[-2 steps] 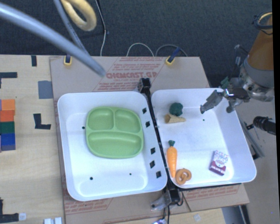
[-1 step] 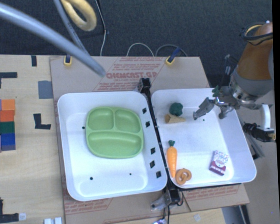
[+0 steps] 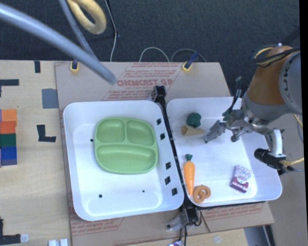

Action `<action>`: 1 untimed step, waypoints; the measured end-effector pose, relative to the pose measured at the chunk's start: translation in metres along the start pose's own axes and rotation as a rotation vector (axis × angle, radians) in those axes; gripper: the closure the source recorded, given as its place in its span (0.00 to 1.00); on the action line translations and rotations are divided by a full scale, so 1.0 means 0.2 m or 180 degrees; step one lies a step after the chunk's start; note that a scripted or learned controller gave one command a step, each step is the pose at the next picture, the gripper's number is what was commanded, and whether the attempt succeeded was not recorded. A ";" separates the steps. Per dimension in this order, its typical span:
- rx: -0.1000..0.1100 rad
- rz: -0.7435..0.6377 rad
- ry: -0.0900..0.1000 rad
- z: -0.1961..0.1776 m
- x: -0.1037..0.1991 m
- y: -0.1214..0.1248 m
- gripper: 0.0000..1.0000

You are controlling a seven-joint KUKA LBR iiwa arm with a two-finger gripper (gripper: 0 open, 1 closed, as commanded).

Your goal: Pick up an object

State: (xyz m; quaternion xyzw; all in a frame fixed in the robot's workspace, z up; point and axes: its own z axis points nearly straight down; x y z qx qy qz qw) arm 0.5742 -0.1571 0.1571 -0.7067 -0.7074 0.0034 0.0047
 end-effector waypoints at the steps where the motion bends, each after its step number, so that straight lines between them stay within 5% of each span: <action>1: -0.0003 0.0001 0.0000 0.24 -0.01 -0.03 0.00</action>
